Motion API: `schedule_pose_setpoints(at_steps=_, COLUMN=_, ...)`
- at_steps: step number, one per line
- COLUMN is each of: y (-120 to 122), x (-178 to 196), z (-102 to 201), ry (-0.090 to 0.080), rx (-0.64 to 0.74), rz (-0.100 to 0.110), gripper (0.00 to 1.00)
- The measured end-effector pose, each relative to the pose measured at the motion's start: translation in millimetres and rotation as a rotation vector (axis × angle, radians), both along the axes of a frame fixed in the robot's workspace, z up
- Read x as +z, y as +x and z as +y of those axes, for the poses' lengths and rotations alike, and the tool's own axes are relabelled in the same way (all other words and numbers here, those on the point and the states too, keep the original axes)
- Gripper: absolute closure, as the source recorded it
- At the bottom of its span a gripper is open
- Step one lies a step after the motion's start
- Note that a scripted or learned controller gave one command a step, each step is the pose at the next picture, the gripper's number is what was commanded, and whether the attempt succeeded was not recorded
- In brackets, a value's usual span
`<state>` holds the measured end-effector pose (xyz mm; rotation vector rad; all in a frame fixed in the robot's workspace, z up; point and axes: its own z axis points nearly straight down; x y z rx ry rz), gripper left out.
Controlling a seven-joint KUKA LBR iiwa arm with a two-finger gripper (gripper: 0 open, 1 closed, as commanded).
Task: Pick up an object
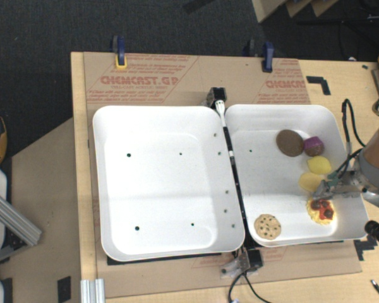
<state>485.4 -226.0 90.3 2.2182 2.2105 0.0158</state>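
Camera view: 2 white bins on the bench. The left bin has nothing in it, the right bin has 5 things. Count: 1 brown round piece and 1 purple piece, touching each other near the far right corner of the right bin; 1 yellow piece just below them, along the right edge; 1 pizza-like piece w/ red topping near the front right corner; 1 chocolate-chip cookie at the front edge, apart from the rest.

The gripper comes in over the right edge of the right bin. Its tip sits between the yellow piece and the pizza-like piece, very near to both; contact cannot be judged. How far it is open I cannot tell, and no thing is seen held by it.

Writing: the brown board under the bins has red print "CHEMCAST GP" at the far edge, approx., seen 2 times. Also 2 blue clamps at the far edge of this board.
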Motion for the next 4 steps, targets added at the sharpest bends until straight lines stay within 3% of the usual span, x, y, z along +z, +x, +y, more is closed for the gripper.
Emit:
schedule_pose_setpoints(at_steps=1, y=39, x=304, z=4, ry=-0.010, rx=0.007, rz=-0.008, gripper=1.00)
schedule_pose_setpoints(at_steps=2, y=85, x=241, z=68, ry=0.002, rx=0.010, rz=0.017, gripper=1.00)
schedule_pose_setpoints(at_steps=3, y=73, x=300, z=-2, ry=-0.007, rx=-0.001, rz=0.005, gripper=1.00)
schedule_pose_setpoints(at_steps=4, y=152, x=185, z=33, ry=0.003, rx=0.009, rz=0.020, gripper=1.00)
